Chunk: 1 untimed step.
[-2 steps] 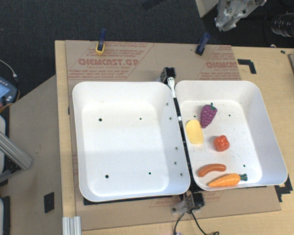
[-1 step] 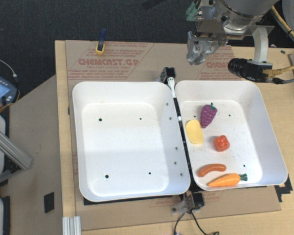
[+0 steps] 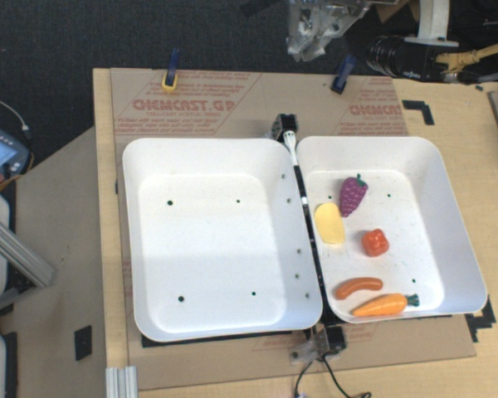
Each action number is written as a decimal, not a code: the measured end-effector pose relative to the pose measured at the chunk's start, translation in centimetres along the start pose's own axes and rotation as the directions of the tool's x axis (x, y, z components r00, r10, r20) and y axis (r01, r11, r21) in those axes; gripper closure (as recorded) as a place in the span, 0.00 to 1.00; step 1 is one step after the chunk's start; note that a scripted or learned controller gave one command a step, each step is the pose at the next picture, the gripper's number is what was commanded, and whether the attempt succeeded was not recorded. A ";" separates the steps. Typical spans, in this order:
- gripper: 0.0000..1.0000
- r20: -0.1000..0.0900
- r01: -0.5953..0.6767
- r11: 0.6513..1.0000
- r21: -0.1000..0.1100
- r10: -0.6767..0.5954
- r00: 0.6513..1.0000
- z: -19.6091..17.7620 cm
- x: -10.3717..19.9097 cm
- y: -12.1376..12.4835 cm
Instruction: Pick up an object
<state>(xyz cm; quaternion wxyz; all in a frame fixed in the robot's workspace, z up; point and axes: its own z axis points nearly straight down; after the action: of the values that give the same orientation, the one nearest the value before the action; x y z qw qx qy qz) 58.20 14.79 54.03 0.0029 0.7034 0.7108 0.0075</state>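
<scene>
Several toy foods lie in the right bin (image 3: 448,189). A purple grape bunch (image 3: 353,194) sits near its middle. A pale yellow piece (image 3: 329,223) lies just left of it, close to the wall shared by the bins. A small red piece (image 3: 375,242) is to the right of the yellow one. An orange-brown sausage (image 3: 358,287) and an orange carrot with a green top (image 3: 383,305) lie by the near wall. My gripper (image 3: 309,33) hangs high beyond the far edge of the bench, well away from both bins, with nothing seen in it.
The left bin (image 3: 141,222) stands beside the right one on a brown board (image 3: 232,98). A yellow clamp (image 3: 171,78) and a blue clamp (image 3: 343,73) grip the board's far edge. A black fitting (image 3: 284,126) sits where the bins meet.
</scene>
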 end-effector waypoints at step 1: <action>1.00 0.007 -0.012 1.000 0.012 0.012 1.000 2.4 -0.4 4.9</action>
<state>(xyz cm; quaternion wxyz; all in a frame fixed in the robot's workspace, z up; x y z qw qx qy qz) 63.16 14.50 51.74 0.0013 0.7077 0.7065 0.0007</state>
